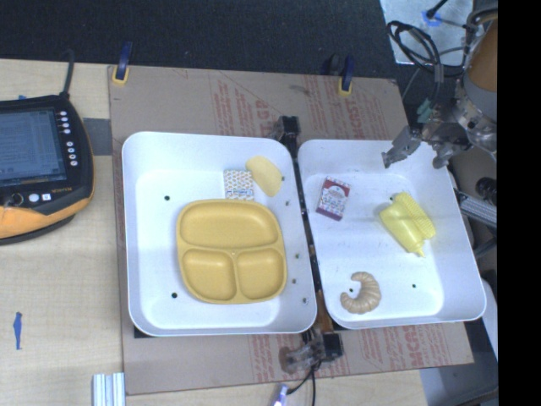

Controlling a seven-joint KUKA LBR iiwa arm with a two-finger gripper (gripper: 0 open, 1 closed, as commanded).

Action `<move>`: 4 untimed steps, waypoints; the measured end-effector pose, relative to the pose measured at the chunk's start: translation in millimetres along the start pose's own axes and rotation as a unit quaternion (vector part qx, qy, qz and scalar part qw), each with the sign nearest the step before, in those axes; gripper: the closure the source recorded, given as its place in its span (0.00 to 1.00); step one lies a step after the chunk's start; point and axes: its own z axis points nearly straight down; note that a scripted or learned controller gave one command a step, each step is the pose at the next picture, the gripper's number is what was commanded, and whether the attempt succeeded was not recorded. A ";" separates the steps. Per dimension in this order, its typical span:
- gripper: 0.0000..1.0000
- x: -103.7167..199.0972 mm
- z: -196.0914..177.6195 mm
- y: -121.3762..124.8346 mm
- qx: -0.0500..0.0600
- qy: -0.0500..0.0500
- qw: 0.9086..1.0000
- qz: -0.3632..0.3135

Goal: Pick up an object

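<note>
- The end effector (pixel 420 150) hangs over the far right corner of the right bin (pixel 439 307), its two dark fingers spread well apart with nothing between them.
- One finger (pixel 399 152) points down toward the bin's back rim; the other sits just to its right, near the bin's right edge.
- In the right bin, a yellow corn cob toy (pixel 407 222) lies tilted, below the end effector and near it but clear of the fingers.
- A small red and white box (pixel 333 199) lies toward the left of that bin, near the wall shared with the other bin.
- A tan croissant toy (pixel 362 292) curls near the front of the right bin, well apart from the corn cob toy.
- The left bin (pixel 144 227) holds a yellow divided plate (pixel 231 250) with three compartments, taking up most of its floor.
- Behind the plate lies a small patterned packet (pixel 238 184), and just beside it on the right a pale yellow slice-shaped piece (pixel 265 175).
- Both bins sit on a brown cardboard sheet (pixel 211 100) laid over the desk (pixel 51 311).
- A tablet in an orange case (pixel 38 163) rests on the desk, left of the bins.
</note>
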 end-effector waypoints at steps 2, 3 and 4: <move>0.00 -44.7 175.7 -27.7 0.001 0.000 1.000 0.001; 1.00 -46.2 164.8 -27.5 0.001 -0.001 1.000 -0.001; 1.00 38.3 174.9 -20.2 0.000 0.000 1.000 -0.001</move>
